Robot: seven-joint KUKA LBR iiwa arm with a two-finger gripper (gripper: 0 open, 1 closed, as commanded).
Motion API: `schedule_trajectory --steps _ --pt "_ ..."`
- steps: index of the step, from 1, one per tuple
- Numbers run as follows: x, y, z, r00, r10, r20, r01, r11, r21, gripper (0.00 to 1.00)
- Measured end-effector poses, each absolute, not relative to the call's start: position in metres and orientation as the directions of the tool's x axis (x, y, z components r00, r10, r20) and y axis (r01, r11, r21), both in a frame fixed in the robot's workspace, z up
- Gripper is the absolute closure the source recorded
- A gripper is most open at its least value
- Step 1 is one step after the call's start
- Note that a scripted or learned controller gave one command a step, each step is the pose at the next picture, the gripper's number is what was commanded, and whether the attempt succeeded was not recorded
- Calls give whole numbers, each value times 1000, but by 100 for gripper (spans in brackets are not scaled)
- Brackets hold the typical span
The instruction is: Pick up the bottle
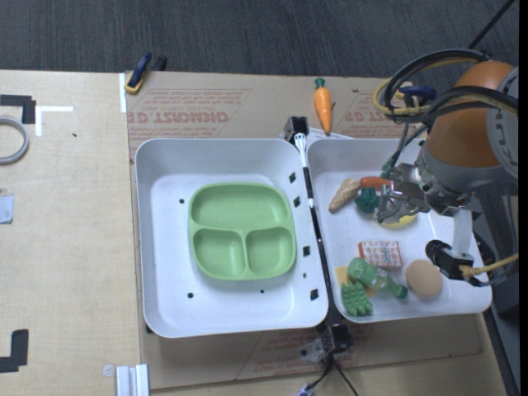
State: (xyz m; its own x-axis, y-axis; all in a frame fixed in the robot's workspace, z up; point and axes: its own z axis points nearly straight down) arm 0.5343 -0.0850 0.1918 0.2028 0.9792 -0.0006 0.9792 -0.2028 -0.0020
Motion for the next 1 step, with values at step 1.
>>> schedule_trajectory --steps 1 --pt "491 -7 217 307 952 -1 952 -307 -3 100"
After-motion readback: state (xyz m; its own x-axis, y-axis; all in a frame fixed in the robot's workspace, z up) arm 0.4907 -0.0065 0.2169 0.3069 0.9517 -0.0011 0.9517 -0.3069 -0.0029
